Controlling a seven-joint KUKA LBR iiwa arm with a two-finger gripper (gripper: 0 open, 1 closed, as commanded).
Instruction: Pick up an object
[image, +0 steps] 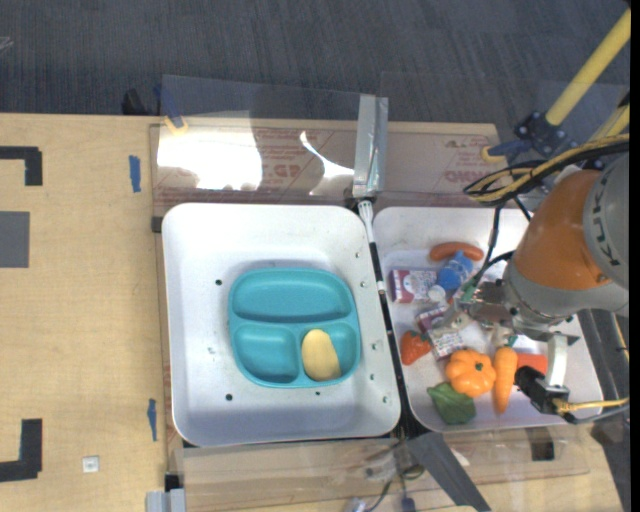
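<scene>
Camera view looks down on the desk (70, 330), with the right bin (410, 225) as the landmark. Inside it lies a jumble of toy food: an orange pumpkin (471, 372) near its front, a carrot (504, 378) touching the pumpkin's right side, a green pepper (452, 403) just in front of the pumpkin, a red piece (415, 347) to the pumpkin's left, a sausage (456, 250) toward the bin's back, and a blue bottle (455, 273) just in front of the sausage. The gripper (492, 300) hangs over the bin's middle, above the pumpkin and carrot; whether it is open, closed or gripping anything cannot be told from here. Left of this bin sits the left bin (190, 240), holding a teal tray (290, 295) with a yellow potato (320, 355) in one compartment.
</scene>
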